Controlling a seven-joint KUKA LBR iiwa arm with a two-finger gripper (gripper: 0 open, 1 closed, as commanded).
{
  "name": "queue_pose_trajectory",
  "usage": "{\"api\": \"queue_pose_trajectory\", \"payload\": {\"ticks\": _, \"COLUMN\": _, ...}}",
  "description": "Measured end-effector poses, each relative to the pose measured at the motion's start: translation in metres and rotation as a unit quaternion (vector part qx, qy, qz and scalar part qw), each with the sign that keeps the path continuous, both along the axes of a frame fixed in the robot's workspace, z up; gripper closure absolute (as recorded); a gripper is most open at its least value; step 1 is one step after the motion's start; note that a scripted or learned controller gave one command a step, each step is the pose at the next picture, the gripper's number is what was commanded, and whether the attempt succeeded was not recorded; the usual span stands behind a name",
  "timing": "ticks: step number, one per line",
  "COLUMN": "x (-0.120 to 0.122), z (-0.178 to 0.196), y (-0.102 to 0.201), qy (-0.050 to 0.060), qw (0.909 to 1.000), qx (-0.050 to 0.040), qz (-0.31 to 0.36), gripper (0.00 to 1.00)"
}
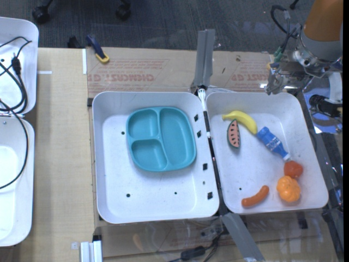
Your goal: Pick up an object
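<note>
The grey arm with its orange band enters at the upper right, and its two-finger gripper (279,82) hangs over the far rim of the right-hand shallow white bin (311,146); the fingers are dark, small and tangled with cables, so I cannot tell how they stand, and nothing shows between them.

All the loose things lie in that right bin, nearer the camera than the gripper; closest to it is the curved yellow plastic banana (241,120), down and to the left, its long axis running left to right with the thick end dipping toward the lower right; touching its underside is the red-fleshed watermelon slice with a dark rind (234,134), standing nearly straight up the picture; just right of both lies the blue bottle with a white label (272,142), almost directly below the gripper, long axis slanting from upper left to lower right, narrow end toward the lower right; near that end sits the small red tomato-like ball (293,169), and just below it the orange round fruit (289,189); the orange-red sausage (254,196) lies at the near edge, tilted up to the right.

The left white bin (109,162) holds a teal three-compartment plastic plate (161,138); the arm's upper part is cut off by the picture's top edge.
</note>
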State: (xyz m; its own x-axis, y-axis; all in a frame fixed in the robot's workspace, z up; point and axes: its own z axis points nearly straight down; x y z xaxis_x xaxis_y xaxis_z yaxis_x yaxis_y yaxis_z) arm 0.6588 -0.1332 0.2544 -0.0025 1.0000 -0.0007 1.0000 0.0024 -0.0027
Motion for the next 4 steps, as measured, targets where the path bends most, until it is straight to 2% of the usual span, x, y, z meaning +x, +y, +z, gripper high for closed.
{"api": "queue_pose_trajectory", "payload": {"ticks": 1, "x": 0.000, "z": 0.104, "y": -0.054, "qy": -0.001, "qw": 1.0000, "qx": -0.0007, "qz": -0.002, "gripper": 1.00}}
{"api": "queue_pose_trajectory", "payload": {"ticks": 2, "x": 0.000, "z": -0.018, "y": 0.009, "qy": 0.000, "qw": 1.0000, "qx": 0.0002, "qz": 0.000, "gripper": 1.00}}
{"api": "queue_pose_trajectory", "payload": {"ticks": 3, "x": 0.000, "z": -0.016, "y": 0.008, "qy": -0.001, "qw": 1.0000, "qx": -0.0002, "qz": 0.000, "gripper": 0.00}}
{"api": "queue_pose_trajectory", "payload": {"ticks": 4, "x": 0.000, "z": -0.162, "y": 0.006, "qy": -0.002, "qw": 1.0000, "qx": -0.0003, "qz": -0.002, "gripper": 0.00}}
